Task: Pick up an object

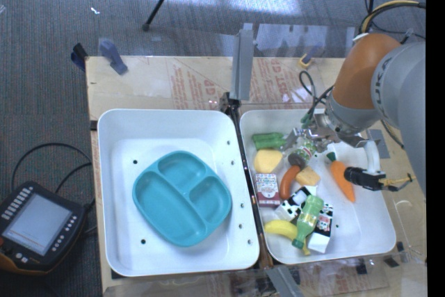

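Left bin (pixel 115 149) has a teal divided plate (pixel 182 197) lying flat in it. Right bin (pixel 379 233) is a toy food pile: a green bottle (pixel 306 220) with its long axis near vertical in the view, cap toward the near edge, beside a banana (pixel 279 229). The carrot (pixel 342 181) runs diagonally, tip pointing lower right. The gripper (pixel 306 144) sits over the pile's top.

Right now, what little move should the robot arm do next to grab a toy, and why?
Probably lower the gripper straight down a little. It hangs over the top of the toy pile in the right bin, just above a small bottle beside the yellow toy and the green one. I can't tell whether it holds anything, so easing down onto that bottle looks like the safest next step.
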You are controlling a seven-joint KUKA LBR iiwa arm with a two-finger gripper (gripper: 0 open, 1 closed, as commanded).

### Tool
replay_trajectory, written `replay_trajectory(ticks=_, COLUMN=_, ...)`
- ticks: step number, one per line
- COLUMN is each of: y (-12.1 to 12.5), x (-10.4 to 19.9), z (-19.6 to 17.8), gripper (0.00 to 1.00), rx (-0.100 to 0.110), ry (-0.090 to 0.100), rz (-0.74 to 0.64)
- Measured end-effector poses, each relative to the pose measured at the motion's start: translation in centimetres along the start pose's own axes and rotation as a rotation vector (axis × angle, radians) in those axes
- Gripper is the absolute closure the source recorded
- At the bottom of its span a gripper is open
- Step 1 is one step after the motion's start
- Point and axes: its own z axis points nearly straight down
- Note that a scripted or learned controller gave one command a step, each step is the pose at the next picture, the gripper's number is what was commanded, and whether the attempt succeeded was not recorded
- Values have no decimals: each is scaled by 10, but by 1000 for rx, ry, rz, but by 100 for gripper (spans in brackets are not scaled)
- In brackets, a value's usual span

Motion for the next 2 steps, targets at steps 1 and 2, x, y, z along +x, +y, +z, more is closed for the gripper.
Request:
replay_trajectory(ticks=1, y=0, x=0, z=-8, gripper=100, rx=4, ry=2, rz=0)
replay_trajectory(ticks=2, y=-23, x=22, z=-148, gripper=100, rx=0, ry=-1, rz=190)
